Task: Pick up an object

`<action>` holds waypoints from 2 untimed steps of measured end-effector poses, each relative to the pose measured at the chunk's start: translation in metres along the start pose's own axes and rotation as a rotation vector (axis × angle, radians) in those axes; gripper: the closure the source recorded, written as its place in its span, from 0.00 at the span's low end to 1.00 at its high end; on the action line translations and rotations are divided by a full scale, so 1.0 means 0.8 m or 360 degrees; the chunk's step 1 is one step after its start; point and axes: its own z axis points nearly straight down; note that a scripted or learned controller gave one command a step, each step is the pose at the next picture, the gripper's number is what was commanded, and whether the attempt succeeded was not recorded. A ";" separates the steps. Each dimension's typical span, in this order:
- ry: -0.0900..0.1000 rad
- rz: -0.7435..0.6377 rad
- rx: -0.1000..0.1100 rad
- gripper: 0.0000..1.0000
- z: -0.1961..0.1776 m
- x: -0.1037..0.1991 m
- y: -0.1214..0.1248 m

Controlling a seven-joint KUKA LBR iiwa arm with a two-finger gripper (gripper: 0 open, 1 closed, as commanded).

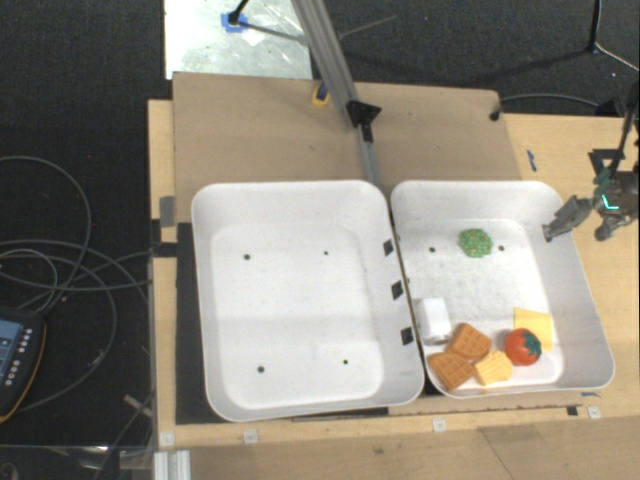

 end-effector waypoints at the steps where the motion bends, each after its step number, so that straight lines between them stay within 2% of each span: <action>1: -0.0002 -0.0002 -0.0005 0.00 -0.003 0.000 0.001; 2: 0.0001 0.0003 0.0002 0.00 0.064 0.012 -0.004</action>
